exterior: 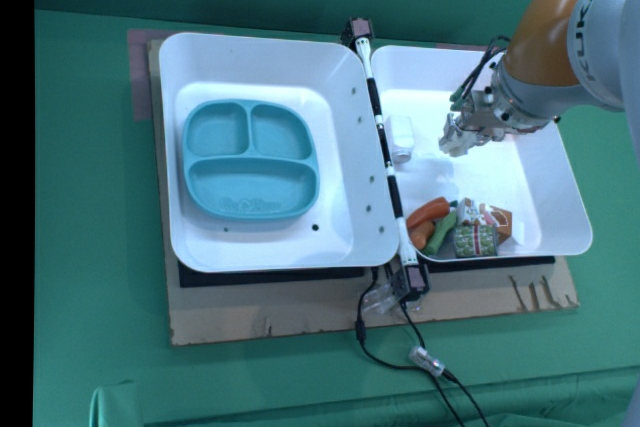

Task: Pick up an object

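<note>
A green cloth covers the desk, on which a brown board carries two shallow white bins set side by side, joined along a black-and-white hinge strip. The left bin holds a teal divided plate with three compartments, lying flat near the bin's centre. The right bin lies just beside it. In the right bin's near corner, close to the hinge strip, a cluster of small objects rests together: an orange carrot touching a green vegetable, and beside these a printed packet and a brown-and-white item. A small white cup-like object sits against the hinge strip, farther from the camera than the cluster. The grey arm with its orange band reaches over the right bin from the right. The claw hangs above the bin floor, between the white object and the bin's far wall, apart from the cluster. Whether the claw is wide or narrow cannot be told.
</note>
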Robot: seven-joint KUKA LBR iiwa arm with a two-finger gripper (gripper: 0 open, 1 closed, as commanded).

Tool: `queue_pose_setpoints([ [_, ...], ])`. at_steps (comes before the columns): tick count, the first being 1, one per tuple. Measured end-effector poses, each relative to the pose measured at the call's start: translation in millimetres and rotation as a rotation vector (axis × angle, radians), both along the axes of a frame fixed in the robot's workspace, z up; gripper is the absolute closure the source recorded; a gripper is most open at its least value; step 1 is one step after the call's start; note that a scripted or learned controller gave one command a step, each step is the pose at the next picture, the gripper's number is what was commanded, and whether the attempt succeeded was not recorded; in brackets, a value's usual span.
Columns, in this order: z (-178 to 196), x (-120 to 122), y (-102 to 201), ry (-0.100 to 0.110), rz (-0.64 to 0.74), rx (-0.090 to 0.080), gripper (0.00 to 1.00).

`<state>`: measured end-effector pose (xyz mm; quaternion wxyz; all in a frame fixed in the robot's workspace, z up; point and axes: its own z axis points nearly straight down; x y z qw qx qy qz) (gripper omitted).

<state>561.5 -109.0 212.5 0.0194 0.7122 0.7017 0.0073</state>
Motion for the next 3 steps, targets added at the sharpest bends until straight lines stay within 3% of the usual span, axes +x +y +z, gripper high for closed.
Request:
queue_pose_setpoints([
  [1,0.0,0.0,0.0,0.000,0.000,0.000,0.00],
  [2,-27.0,-3.0,-30.3,0.023,0.011,0.013,0.00],
  [3,-13.3,-0.8,-32.6,0.012,0.006,0.007,1.00],
])
